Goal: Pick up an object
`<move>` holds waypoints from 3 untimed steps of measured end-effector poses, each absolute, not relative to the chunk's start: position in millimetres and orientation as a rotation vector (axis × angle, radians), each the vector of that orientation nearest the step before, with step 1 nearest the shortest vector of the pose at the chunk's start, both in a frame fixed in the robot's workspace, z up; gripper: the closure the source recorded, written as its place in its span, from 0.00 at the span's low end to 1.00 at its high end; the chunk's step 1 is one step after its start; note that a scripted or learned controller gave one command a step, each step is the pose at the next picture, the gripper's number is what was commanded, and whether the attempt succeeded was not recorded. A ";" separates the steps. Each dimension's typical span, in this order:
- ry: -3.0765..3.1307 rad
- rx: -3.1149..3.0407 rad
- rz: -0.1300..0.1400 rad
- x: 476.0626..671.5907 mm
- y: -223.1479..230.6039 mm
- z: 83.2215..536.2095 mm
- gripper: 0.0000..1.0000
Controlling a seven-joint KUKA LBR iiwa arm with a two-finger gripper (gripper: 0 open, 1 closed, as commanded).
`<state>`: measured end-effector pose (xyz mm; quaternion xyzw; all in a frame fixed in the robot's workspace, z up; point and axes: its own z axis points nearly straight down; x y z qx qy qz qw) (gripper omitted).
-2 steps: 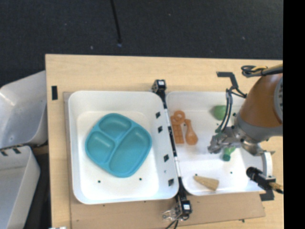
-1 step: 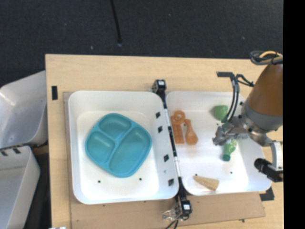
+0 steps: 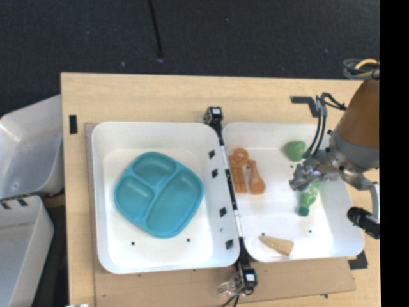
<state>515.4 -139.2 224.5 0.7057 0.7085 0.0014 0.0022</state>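
Observation:
My gripper [image 3: 305, 183] hangs low over the right bin [image 3: 275, 232], right above a small green object [image 3: 307, 201] that lies just below its tips. A rounder green piece [image 3: 295, 149] rests further back in the same bin. Two orange utensil-like pieces [image 3: 245, 171] lie near the bin's left wall, and a tan wedge [image 3: 277, 244] sits by the front rim. Nothing is visibly held between the fingers.
The left bin [image 3: 108, 235] holds a teal divided plate [image 3: 159, 193]. A divider with black clips [image 3: 225, 190] runs between the two bins. The arm's orange band [image 3: 361, 117] comes in from the right, with cables behind it.

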 end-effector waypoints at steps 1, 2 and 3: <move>2.228 2.212 0.004 524.3 -95.0 234.5 1.00; 2.229 2.213 0.003 541.5 -44.6 227.4 1.00; 2.230 2.213 0.004 546.4 9.9 239.9 1.00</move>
